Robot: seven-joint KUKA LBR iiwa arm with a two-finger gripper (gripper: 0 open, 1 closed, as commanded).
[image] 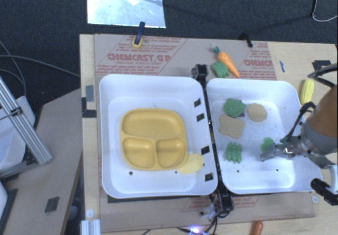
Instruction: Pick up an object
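The right bin (253, 184) holds several toy foods: a green leafy piece (233, 107), a round tan piece (257, 112), a tan slice (231, 127), a green ridged piece (233, 152) and a small green piece (267, 143). My gripper (268, 153) reaches in from the right, low in this bin. Its tip sits right at the small green piece, just below it. Whether it touches or holds that piece is unclear.
The left bin (113, 96) holds a yellow divided plate (153, 139) with a yellow lump (191, 163) at its lower right corner. A toy carrot (228, 61) and a green piece (219, 69) lie behind the bins. A yellow corn (307, 91) rests by the right bin's far right rim.
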